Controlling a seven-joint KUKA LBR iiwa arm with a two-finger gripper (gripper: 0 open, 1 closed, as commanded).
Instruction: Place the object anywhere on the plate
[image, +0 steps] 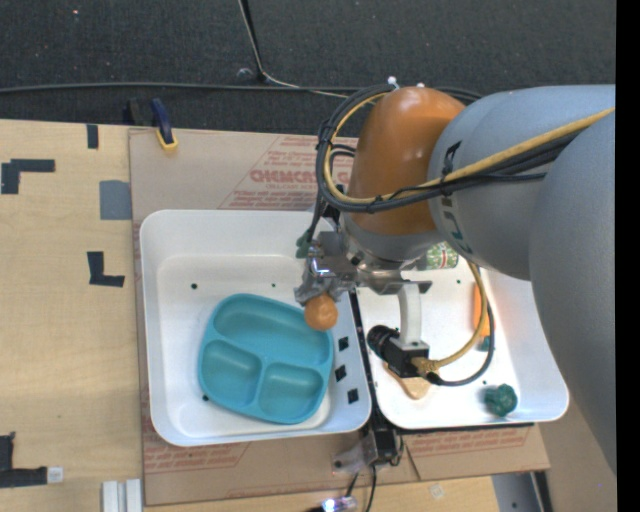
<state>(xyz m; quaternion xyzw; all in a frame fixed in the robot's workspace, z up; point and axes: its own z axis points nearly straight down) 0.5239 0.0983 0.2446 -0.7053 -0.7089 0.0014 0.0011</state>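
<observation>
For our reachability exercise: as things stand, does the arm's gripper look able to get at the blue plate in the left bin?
Probably yes. The gripper hangs by the blue plate at its upper right rim, an orange ball at its tip, and nothing lies between them.

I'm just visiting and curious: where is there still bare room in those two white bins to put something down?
The blue plate has three bare compartments, and the left bin's floor is free between plate and far wall. It's crowded at the plate's right corner, where the gripper hangs with an orange ball. The right bin is mostly under the arm.
</observation>
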